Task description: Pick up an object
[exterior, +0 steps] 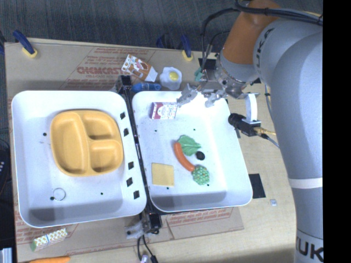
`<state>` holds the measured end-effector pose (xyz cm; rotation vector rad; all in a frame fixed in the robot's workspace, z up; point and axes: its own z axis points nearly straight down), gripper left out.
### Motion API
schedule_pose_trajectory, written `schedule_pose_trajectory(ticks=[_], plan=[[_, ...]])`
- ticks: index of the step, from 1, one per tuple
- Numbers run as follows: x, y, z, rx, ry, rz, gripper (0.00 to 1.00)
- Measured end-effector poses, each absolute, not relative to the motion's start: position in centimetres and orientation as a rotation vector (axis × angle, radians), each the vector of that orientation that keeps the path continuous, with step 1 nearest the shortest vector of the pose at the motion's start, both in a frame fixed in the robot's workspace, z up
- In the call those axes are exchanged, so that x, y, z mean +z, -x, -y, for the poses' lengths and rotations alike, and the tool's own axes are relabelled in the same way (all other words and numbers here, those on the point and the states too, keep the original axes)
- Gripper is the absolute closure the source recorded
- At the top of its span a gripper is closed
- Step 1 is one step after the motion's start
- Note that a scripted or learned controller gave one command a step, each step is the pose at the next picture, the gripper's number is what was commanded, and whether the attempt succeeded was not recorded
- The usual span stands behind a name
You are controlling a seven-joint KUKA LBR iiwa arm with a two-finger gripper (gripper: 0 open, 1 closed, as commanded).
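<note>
Gripper [198, 96] hovering over far edge of right bin [237, 169], fingers spread apart, nothing sitting between them. Small red-and-white carton [163, 110] lying in bin at gripper's 8 o'clock, just beside left fingertip, outside jaws. Carrot [184, 156], leafy green [190, 144], green berry-like piece [201, 175], yellow cheese slice [163, 174] resting toward 6 o'clock, well apart. Yellow divided tray [86, 141] sitting in left bin [27, 147].

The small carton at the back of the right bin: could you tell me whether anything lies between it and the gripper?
Nothing visible does. The gripper hangs over the right bin's back edge, just right of the small carton, with bare bin floor between them. The carrot, leaf and cheese slice lie nearer the front, clear of that path.
</note>
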<state>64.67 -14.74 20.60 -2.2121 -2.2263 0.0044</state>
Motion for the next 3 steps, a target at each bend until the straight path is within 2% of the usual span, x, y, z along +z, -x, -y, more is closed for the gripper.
schedule_pose_trajectory(ticks=[1, 2, 3], plan=[[9.2, -56.2, 13.9, 0.004, 2.232, 2.205, 0.00], [10.2, -56.2, 13.9, 0.006, 2.224, 2.210, 1.00], [24.5, -53.4, 10.1, 0.002, 2.445, 1.970, 1.00]])
